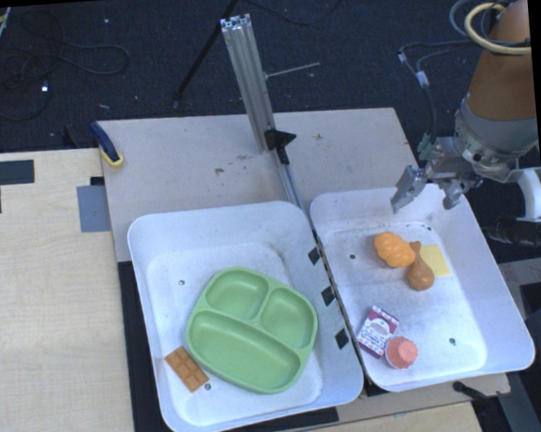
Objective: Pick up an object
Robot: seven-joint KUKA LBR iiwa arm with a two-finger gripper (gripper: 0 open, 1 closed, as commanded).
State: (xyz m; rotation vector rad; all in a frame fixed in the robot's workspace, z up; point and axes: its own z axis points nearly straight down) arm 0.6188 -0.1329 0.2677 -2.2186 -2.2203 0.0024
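— Where are you right now?

— My jaws (430, 187) hang over the far edge of the right bin (506, 331), toward twelve o'clock of it, with my grey arm (500, 96) coming in from three o'clock. They stand spread apart with nothing between them.

— What lies under you?

— Below me, toward six o'clock, a small cluster sits in the right bin: an orange lump (393, 249), a yellow block (433, 260) just beside it at three o'clock, and a brown pear-shaped thing (420, 276) touching both from below. I am apart from all three.

— Anything else in that bin?

— Toward six o'clock of the cluster, near the bin's near edge, lies a red and white packet (377, 331), and a small round pink thing (402, 352) rests against its lower corner.

— And the other bin?

— The left bin (160, 248) holds a green divided plate (252, 329) with three compartments, lying flat around its middle. At eight o'clock of the plate, just beside its rim, lies an orange cracker (186, 368).

— What about the worktop itself?

— Both bins sit side by side on the worktop (190, 161). A grey metal post (249, 80) rises from it at twelve o'clock, between the two bins, and a blue and yellow tool (107, 145) lies at the worktop's far left corner, around ten o'clock.
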